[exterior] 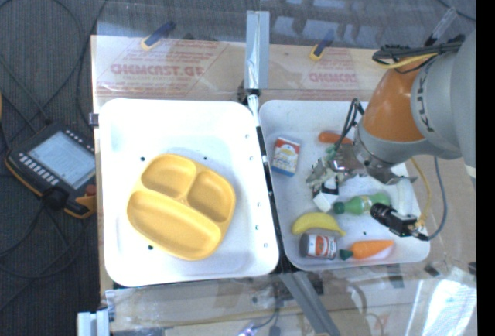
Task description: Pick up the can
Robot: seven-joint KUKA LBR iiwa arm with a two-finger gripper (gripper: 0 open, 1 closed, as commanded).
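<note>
A: Can the state of the jaws be made out?

B: It cannot be told. The gripper is seen low in the middle of the right bin, a dark tangle of parts under the orange-banded wrist, and nothing is visibly held between its tips.

A: What is laid out, from the left of the frame?

B: A teach pendant is left on the dark carpet at centre left, its cable trailing. The left bin is taken up by a yellow divided plate, set at a slant. In the right bin a small carton lies upper left, a banana lower down, and the can is lying on its side near the bottom rim, just below the banana, with a carrot to its right and a green bottle above that.

A: Why is the arm placed so?

B: It is judged to be poised over the clutter, above the can and apart from it; a move toward the frame's bottom would be needed.

A: And the table?

B: Brown printed board is seen beneath both bins, with clear shields at the edges.
</note>
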